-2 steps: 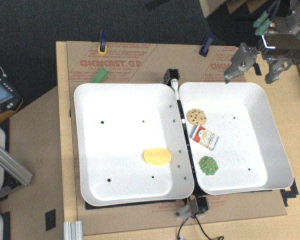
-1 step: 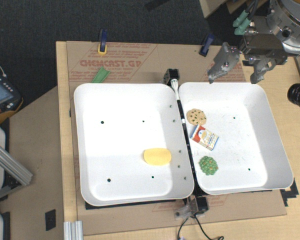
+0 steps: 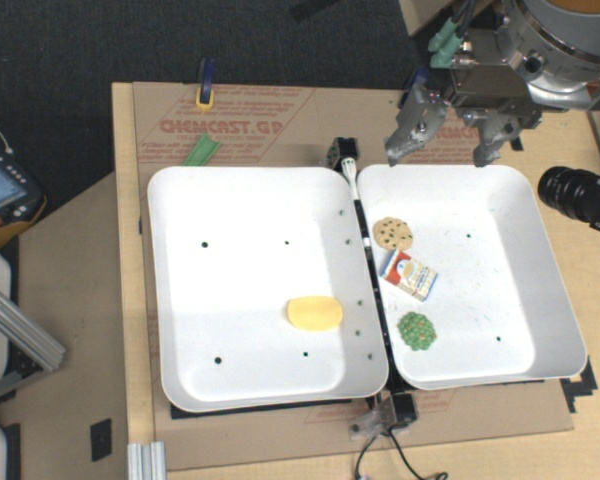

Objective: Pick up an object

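My gripper (image 3: 448,144) hangs above the far edge of the right bin (image 3: 520,268), open, with nothing between its two fingers. In the right bin's left part lie a round tan cookie (image 3: 392,233), a small red, white and blue carton (image 3: 410,276) and a green broccoli piece (image 3: 416,330), all in a column well below the gripper. A yellow oval piece (image 3: 314,313) rests in the left bin (image 3: 210,298) near its lower right.
The two bins meet at a black-clipped seam (image 3: 364,268). A blue-yellow clamp (image 3: 206,86) and a green clip (image 3: 200,150) sit on the cardboard behind the left bin. A black cylinder (image 3: 578,196) pokes in at the right.
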